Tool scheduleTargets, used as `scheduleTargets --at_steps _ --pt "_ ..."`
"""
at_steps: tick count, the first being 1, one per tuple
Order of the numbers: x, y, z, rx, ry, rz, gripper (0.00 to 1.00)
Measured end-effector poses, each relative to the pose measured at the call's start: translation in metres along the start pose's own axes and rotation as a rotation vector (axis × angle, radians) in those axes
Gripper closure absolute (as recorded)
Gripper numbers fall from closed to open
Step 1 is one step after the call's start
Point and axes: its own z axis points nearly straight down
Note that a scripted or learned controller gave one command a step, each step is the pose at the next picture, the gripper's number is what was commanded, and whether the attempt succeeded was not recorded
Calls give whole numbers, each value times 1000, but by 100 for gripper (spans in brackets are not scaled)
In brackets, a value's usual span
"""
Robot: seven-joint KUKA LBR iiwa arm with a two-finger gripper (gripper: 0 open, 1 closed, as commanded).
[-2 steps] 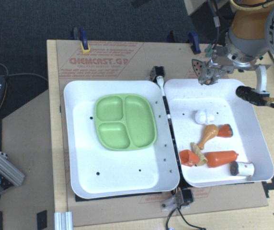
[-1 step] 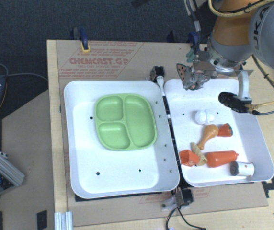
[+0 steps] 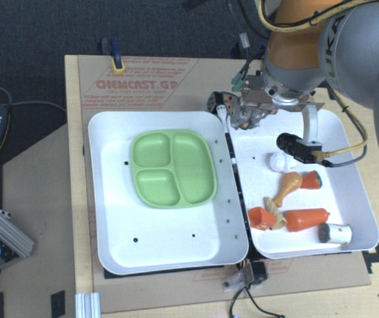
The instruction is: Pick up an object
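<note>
Sitting side by side on a brown cardboard sheet [image 3: 143,78] are two shallow white bins. The left white bin [image 3: 110,244] holds one thing: a light green plastic plate with three sections [image 3: 174,169], lying flat near the middle, a bit toward the back.

The right white bin [image 3: 358,204] holds a small pile of toys near its front. There is a tan toy chicken leg [image 3: 286,187] lying at a slant. Just beside its thick end is a small red and orange piece [image 3: 311,181]. A small white round thing [image 3: 278,162] sits just behind the leg. Lower down lies a long orange toy carrot [image 3: 305,218], and a small red piece [image 3: 261,218] is just left of it. A short white tube with a black end [image 3: 334,232] lies at the carrot's right end, close to the bin's front wall.

The grey arm with the orange band [image 3: 302,32] reaches in from the right. Its two-finger gripper [image 3: 246,114] hangs over the back left corner of the right bin, well apart from the toys. Whether it is spread or closed is too hard to tell here.

Yellow and black cables [image 3: 338,154] loop over the right bin.

The cardboard has red letters printed along the back. A dark grey floor [image 3: 77,12] lies behind the bench.
</note>
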Motion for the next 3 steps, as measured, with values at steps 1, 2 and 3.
scheduleTargets --at_steps 1,2,3 --pt "39 -2 18 1 -1 2 100" --pt "35 -1 21 0 -2 5 100" --pt "33 -13 9 0 0 6 100"
